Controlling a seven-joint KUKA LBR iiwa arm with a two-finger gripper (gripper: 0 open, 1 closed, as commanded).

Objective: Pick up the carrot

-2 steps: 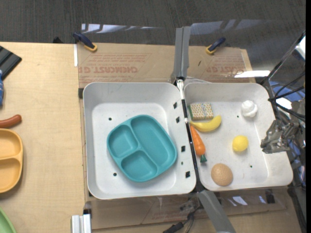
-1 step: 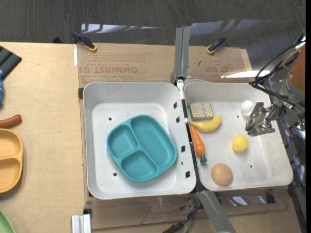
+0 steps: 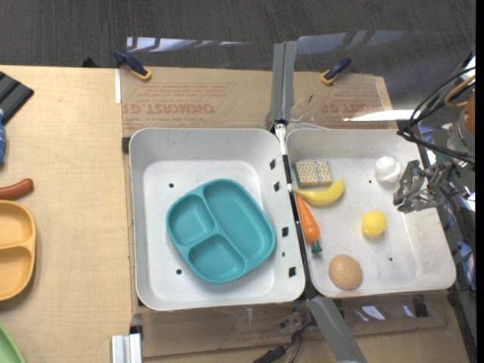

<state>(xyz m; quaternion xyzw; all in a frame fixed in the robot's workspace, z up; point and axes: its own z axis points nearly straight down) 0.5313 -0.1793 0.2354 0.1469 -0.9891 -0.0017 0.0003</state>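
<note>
The carrot (image 3: 307, 221) lies along the left wall of the right bin (image 3: 423, 274), just below the banana (image 3: 322, 194) and a sponge (image 3: 313, 173). A lemon (image 3: 373, 223) and an egg (image 3: 345, 271) sit between it and the hand (image 3: 414, 190), which hovers well apart near the bin's right side, carrying nothing; whether it is spread cannot be told. A teal plate (image 3: 220, 230) fills the left bin (image 3: 151, 203)

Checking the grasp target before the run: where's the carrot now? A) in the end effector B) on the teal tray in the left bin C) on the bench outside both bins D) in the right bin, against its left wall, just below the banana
D: the carrot lies in the right bin along its left wall, just below the banana, apart from the end effector.
</note>
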